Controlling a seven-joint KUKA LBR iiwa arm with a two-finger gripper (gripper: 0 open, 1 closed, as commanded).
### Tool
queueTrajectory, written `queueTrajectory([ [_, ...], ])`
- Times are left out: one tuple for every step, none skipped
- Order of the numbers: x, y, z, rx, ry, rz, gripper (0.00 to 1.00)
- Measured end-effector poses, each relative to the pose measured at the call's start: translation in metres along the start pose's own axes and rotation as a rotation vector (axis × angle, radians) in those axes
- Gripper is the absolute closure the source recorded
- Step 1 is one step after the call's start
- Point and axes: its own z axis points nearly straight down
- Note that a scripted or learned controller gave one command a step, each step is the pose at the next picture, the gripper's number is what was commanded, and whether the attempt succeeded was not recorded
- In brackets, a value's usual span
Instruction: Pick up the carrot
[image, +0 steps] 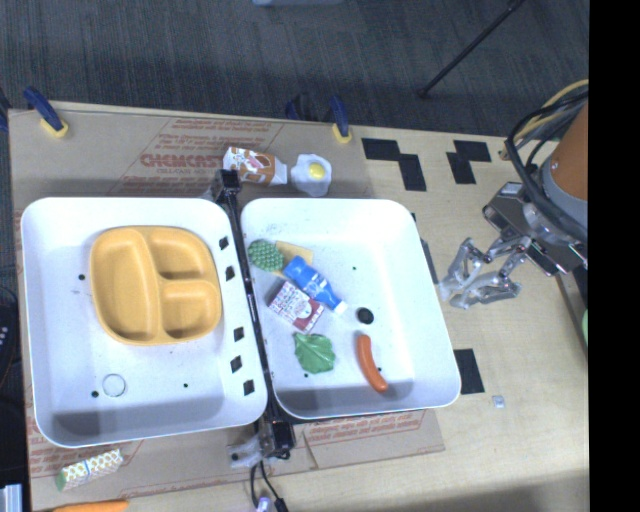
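Observation:
The carrot (371, 362), a short orange-red stick, lies near the front right corner of the right bin (425, 260). My gripper (482, 277) hangs over the bare bench just right of that bin, beyond its right wall and farther back than the carrot. Its metal fingers (462, 262) are spread open with nothing between them.
The right bin also holds a green leaf (315, 353), a blue carton (312, 283), a red-and-white packet (296, 305), a green bumpy piece (265, 254) and a small black object (365, 316). A yellow divided tray (157, 283) sits in the left bin (50, 330). A small carton (250, 165) and an egg toy (312, 173) lie behind the bins.

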Motion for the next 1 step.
queueTrajectory([
  [0.0060,0.0055,0.0642,-0.004,0.002,-0.283,1.00],
])
